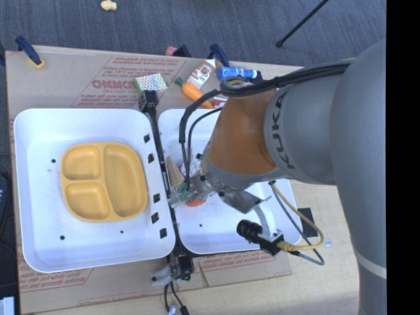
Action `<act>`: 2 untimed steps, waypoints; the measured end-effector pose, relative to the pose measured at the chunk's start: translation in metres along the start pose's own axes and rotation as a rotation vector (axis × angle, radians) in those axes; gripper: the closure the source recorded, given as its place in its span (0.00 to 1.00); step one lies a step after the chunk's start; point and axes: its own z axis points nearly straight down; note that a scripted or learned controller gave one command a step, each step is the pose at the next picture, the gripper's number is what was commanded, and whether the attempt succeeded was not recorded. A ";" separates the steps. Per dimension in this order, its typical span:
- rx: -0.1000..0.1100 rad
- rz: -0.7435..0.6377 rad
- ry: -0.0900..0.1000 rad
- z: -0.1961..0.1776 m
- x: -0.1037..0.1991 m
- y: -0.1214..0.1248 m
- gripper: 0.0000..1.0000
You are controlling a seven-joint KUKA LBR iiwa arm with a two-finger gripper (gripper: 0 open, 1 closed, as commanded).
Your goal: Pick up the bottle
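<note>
An orange bottle with a white label (198,79) lies on the cardboard just behind the right bin (216,241), outside it. My gripper (187,192) is low over the left part of the right bin, close to the divider between the bins. The wide orange and grey wrist hides most of it. A small red-orange thing (195,202) peeks out right under the gripper, and a tan object (175,171) lies just left of it by the bin wall. What the red-orange thing is stays unclear.
In the left bin (26,176) rests a yellow divided plate (104,179). Behind the bins sit a small patterned box (150,83) and a blue clamp (236,73). Cables and a black connector (257,235) trail over the right bin's front.
</note>
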 end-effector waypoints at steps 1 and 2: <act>-0.003 -0.120 -0.003 -0.066 0.013 0.006 1.00; -0.002 0.021 -0.003 -0.092 0.048 0.019 1.00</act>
